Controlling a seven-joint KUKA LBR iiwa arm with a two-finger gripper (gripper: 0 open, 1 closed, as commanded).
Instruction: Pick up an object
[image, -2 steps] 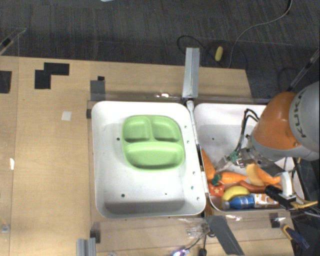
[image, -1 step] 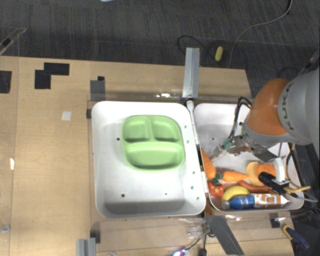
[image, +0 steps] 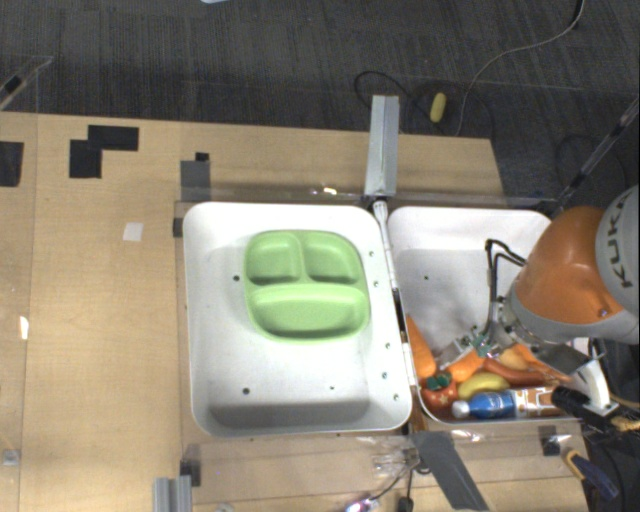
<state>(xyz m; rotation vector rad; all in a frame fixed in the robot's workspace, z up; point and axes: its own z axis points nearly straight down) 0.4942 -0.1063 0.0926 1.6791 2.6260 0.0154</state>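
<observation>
No brand or writing can be read anywhere; the blue bottle (image: 497, 404) with its white cap, lying on its side at the near edge of the right bin (image: 440, 250), is the only thing that might carry a label, and that is too small to make out. Beside it a heap of toy food crowds the same near corner: a carrot (image: 421, 354) against the left wall, a yellow banana (image: 481, 383), and orange and red pieces touching one another. The gripper (image: 484, 343) is low over this heap, and whether it grasps anything cannot be told, for the orange-banded wrist (image: 567, 272) hides much of it. The left bin (image: 215, 300) holds a green divided tray (image: 304, 283)
</observation>
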